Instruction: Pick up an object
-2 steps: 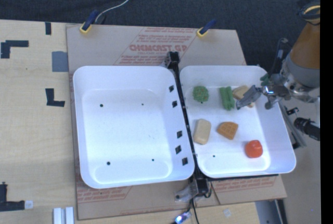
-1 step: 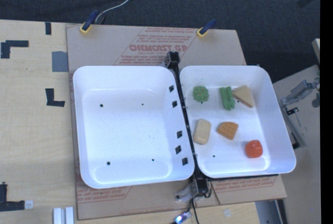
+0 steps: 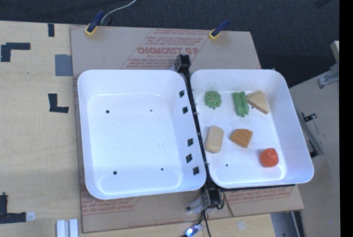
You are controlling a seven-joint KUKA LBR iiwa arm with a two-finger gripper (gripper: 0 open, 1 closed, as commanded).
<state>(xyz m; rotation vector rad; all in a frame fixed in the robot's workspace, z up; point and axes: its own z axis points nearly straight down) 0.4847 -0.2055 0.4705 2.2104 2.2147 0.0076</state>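
Note:
Several small toy foods lie in the right bin [image 3: 287,95]. A green broccoli piece [image 3: 212,99] sits near its upper left. Beside it lies a green bean pod [image 3: 240,103], with a pale wedge [image 3: 258,101] just to the right. Lower down rest a beige bread roll [image 3: 214,139] and an orange-brown chunk [image 3: 241,137]. A red tomato [image 3: 269,157] sits near the lower right corner.
The left bin [image 3: 88,120] adjoins the right bin along a black clipped seam [image 3: 190,120]. Both rest on a cardboard sheet [image 3: 160,46] held by yellow-blue clamps [image 3: 94,23]. A cable [image 3: 129,1] runs across the dark floor above.

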